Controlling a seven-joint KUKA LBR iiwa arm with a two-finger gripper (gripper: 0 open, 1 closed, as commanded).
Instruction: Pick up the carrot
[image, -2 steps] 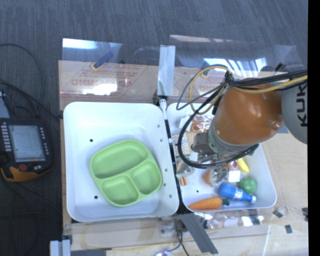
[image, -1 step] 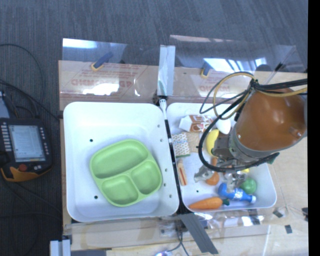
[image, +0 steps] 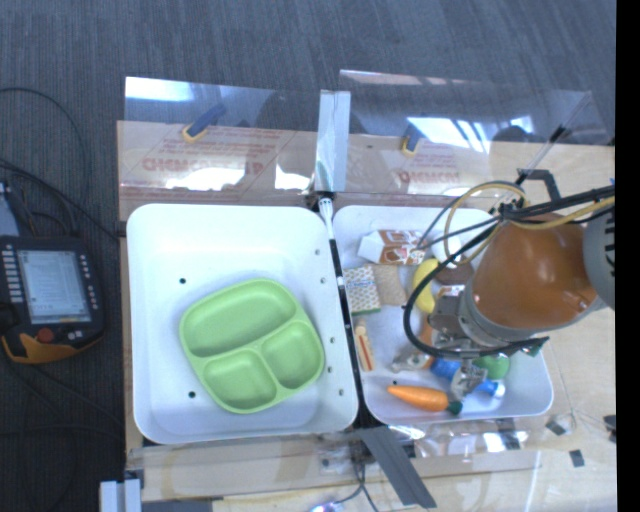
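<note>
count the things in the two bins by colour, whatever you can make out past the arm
Green: 1, the divided plate in the left bin
Orange: 2, the carrot and a thin stick, right bin
Yellow: 1, a rounded item
White printed: 2, a carton and a packet
Total: 6; the arm hides others.

Bright overhead light, glare on plexiglass (image: 230, 140)
</note>
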